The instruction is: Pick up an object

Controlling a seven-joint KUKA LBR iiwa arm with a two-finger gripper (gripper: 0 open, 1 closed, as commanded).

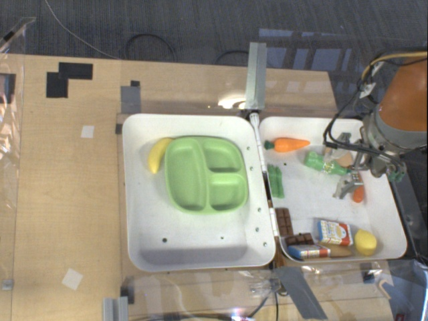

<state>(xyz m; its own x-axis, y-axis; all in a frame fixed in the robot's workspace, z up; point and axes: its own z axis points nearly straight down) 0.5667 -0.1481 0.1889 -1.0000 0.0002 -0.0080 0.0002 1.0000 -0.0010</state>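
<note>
From my station I judged the pick not yet done: the gripper (348, 187) hung low in the right bin (384, 212), just beside a small orange piece (359, 194), and I could not tell whether it gripped anything. The carrot (289, 145), green bottle (322, 162) and lemon (366, 242) lay loose, so a lift remained.

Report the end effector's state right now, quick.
End effector: low over the right bin, beside a small orange object; open or closed cannot be told, and no object is visibly gripped.
</note>
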